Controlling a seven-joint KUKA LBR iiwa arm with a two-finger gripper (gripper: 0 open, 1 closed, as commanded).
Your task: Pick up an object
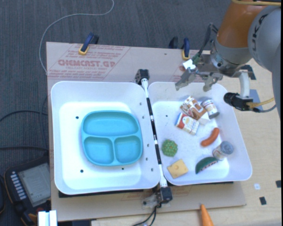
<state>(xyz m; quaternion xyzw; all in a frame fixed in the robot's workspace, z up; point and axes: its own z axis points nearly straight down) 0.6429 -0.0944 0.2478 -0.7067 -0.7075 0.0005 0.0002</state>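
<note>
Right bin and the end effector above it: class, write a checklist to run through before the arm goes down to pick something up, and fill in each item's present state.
1. End effector open, fingers spread: ok.
2. Nothing between its fingers: ok.
3. End effector over the right bin: ok; it hangs at the far rim.
4. End effector directly above a target: not ok; the nearest item, the small carton, lies nearer the camera than the fingers.
5. A target free of neighbours: ok for the sausage and cheese wedge; not ok for the carton, which touches the can.
6. Height above the items: cannot tell.
</note>
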